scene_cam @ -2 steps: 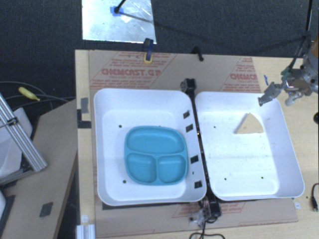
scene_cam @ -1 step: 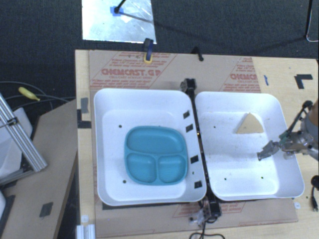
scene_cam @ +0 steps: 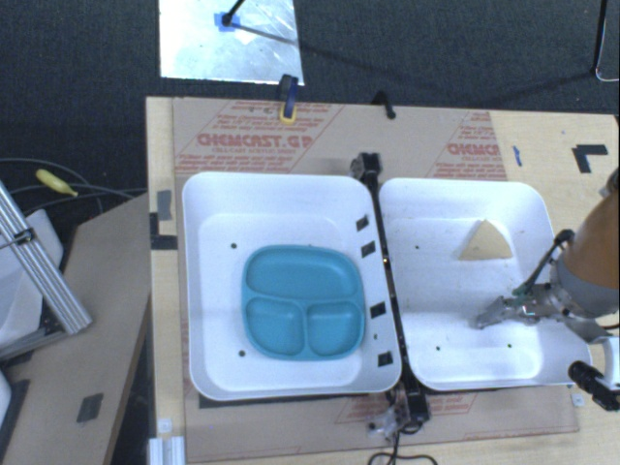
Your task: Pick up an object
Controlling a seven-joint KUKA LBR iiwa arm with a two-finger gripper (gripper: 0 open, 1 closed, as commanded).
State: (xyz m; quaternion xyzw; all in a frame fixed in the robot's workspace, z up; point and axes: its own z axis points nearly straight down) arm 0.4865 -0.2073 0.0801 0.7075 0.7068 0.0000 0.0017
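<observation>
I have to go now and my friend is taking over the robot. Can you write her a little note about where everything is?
Gripper: low in the right bin, nothing seen between its fingers.
Tan wedge: lying in the right bin, up and apart from the gripper.
Blue divided plate: sitting in the left bin.
Done: nothing picked up yet.
Left: grab an object and lift it.

The brown cardboard sheet (scene_cam: 320,129) under the bins carried red print. At its upper left the lettering read "CHEMCAST GP", with a smaller line beneath too fine to read. At upper right the same red wording stood partly cut off and unclear.
</observation>
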